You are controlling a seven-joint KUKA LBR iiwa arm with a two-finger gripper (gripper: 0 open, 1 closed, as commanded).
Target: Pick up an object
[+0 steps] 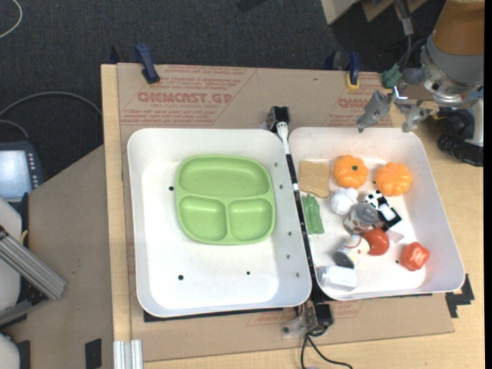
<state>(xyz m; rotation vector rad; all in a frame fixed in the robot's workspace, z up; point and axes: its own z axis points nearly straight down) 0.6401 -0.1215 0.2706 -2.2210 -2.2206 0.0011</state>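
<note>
- You are looking at the gripper (392,108) hanging at the upper right of the frame, just above the far rim of the right bin (442,229); its two fingers are standing apart, open, with nothing between them.
- The pickable things are all lying in that right bin, in a pile from its centre toward its lower edge: two pumpkins (350,171) side by side near the top, a tan slice (314,177) and a green stick (312,213) along the left wall, red pieces (413,256) lower right, a black-and-white toy (380,204) in the middle.
- The left bin (154,283) is holding just a green tray (225,198).
- What is likely going wrong from here, as I judge it: the pile is packed tight, so fingers coming down may be landing on two things at once and pushing them apart instead of closing on one.
- The pumpkins are round and may be rolling out of the grip.
- The green stick is lying against the wall, so one finger may be striking the rim.
- Long axis: the green stick is running top to bottom in the frame, parallel to the divider; the pumpkins are showing no long axis.
</note>
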